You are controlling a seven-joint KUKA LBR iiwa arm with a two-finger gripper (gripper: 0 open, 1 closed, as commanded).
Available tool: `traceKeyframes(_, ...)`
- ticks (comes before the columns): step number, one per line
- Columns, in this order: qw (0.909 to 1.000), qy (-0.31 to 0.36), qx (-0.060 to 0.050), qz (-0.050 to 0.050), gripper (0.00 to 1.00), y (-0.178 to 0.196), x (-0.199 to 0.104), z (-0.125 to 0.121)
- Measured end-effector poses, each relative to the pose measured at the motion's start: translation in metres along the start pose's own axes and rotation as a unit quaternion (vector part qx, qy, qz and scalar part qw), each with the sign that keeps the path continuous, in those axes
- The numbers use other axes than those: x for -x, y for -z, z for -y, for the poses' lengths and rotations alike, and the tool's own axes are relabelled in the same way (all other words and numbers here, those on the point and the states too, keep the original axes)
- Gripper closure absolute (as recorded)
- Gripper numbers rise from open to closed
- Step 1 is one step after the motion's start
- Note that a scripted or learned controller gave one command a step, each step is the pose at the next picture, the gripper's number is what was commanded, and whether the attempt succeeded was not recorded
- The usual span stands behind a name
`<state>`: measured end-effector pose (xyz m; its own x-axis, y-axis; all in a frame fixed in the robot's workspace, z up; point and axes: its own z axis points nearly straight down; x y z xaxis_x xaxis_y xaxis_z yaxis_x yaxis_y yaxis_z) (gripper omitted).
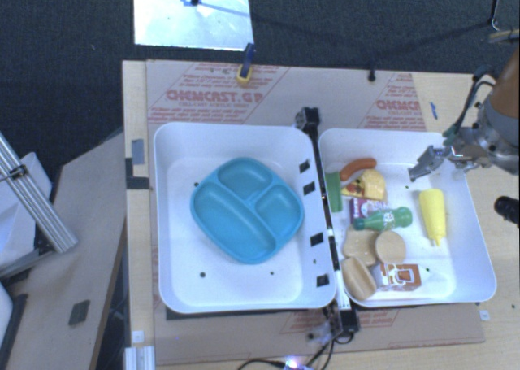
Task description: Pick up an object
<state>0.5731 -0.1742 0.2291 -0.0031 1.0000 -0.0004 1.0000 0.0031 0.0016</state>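
The claw (424,165), grip state impossible to tell, hovers just above the yellow mustard bottle (433,213): probably light, stiff, slick plastic; grasp across its middle.

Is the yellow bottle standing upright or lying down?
Lying down. The yellow bottle rests flat on the right bin's floor, its narrow tip toward the camera.

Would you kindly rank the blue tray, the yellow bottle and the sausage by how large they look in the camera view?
1. blue tray, by far the largest
2. yellow bottle
3. sausage, only slightly smaller than the bottle
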Motion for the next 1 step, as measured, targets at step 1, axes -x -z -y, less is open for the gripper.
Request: traceKeyframes(1,1.0,-0.001,-0.003,-0.001,0.0,-0.0623,-0.0044,-0.0004)
